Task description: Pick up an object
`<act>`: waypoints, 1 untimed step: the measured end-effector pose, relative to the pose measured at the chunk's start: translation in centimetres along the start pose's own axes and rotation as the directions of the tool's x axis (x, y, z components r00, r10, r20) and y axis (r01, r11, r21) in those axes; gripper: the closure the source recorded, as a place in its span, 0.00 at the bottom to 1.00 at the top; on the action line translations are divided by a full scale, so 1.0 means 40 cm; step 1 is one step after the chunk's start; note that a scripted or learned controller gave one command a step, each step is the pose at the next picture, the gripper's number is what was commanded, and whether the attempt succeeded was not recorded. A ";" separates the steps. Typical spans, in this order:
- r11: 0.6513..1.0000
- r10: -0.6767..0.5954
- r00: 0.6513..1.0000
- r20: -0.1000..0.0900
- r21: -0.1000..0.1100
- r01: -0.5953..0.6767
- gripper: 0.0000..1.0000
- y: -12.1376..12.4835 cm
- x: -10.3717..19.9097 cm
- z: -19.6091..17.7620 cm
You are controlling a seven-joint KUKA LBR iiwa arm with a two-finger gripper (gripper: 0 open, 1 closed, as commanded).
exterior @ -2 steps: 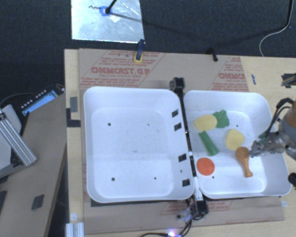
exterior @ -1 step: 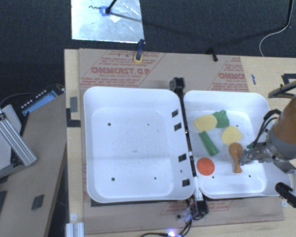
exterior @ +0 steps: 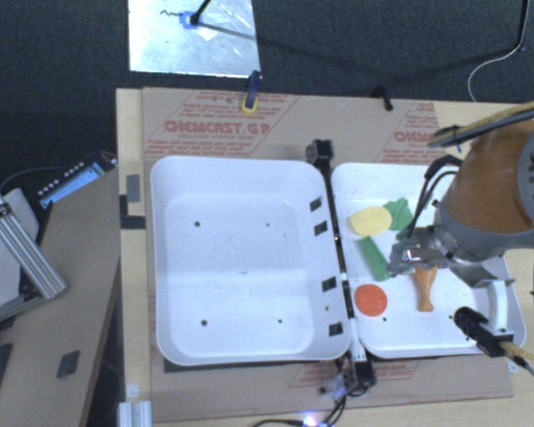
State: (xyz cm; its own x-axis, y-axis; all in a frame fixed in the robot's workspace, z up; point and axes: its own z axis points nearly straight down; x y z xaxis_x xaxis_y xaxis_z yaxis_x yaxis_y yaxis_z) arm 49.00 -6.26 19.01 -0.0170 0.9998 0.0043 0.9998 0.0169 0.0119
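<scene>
Both white bins [exterior: 240, 256] look like smooth, slightly glossy plastic. They sit on matt brown cardboard [exterior: 276, 118] printed with red lettering. At the upper left of the frame lies a shiny, crinkled foil-like sheet [exterior: 194, 25]. The surrounding floor [exterior: 53, 60] looks like dark, rough carpet.

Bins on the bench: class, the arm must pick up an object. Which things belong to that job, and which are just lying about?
Job:
gripper
yellow piece
green block
green stick
orange disc
orange peg
right bin

Lying about:
left bin
foil sheet
clamp
</scene>
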 end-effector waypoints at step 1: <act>1.000 0.011 1.000 0.008 0.000 -0.011 1.00 0.196 -0.063 -0.118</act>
State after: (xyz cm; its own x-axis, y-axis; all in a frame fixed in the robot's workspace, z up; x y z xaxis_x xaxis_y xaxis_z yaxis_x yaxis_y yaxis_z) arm 56.83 -8.68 23.82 -0.0061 1.0000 -0.0034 0.9999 0.0062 0.0120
